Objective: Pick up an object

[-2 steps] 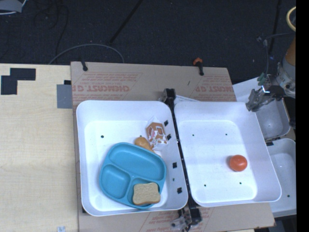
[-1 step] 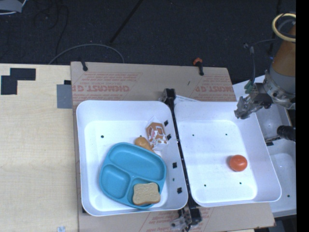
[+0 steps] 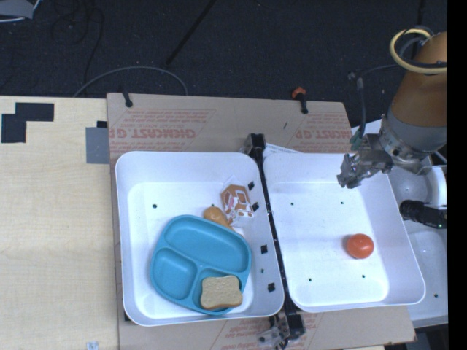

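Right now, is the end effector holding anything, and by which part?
Nothing is held: the end effector hangs over the right bin's far edge, apart from the tomato.

One fixed camera looks down at a slant from above the counter (image 3: 51, 217), far enough off to take in both white bins: the left bin (image 3: 135, 195) at lower centre, the right bin (image 3: 398, 268) beside it. Dark floor, probably, fills the top. The arm (image 3: 419, 93) enters at upper right.
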Controlling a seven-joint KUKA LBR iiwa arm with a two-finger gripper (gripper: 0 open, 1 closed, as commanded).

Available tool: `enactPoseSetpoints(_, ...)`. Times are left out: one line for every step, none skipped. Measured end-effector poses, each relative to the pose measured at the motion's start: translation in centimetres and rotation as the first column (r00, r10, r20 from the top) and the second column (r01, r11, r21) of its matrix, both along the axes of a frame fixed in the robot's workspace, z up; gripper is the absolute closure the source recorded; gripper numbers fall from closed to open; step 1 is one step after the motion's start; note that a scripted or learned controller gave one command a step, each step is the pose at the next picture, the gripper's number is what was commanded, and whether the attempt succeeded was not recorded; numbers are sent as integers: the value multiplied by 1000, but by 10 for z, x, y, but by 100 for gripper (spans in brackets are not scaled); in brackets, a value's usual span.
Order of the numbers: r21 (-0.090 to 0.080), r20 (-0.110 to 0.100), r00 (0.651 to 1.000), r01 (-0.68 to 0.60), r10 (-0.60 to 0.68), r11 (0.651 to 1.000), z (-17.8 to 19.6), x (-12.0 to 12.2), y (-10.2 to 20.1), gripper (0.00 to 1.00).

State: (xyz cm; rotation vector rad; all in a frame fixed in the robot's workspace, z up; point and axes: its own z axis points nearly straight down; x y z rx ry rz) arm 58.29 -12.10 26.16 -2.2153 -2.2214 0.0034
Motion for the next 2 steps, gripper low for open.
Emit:
enactPoseSetpoints(1, -1, 1000, -1, 1, 1000, -8, -9, 56, 100)
enactPoseSetpoints(1, -1, 1000, -1, 1, 1000, -21, -14, 104, 100)
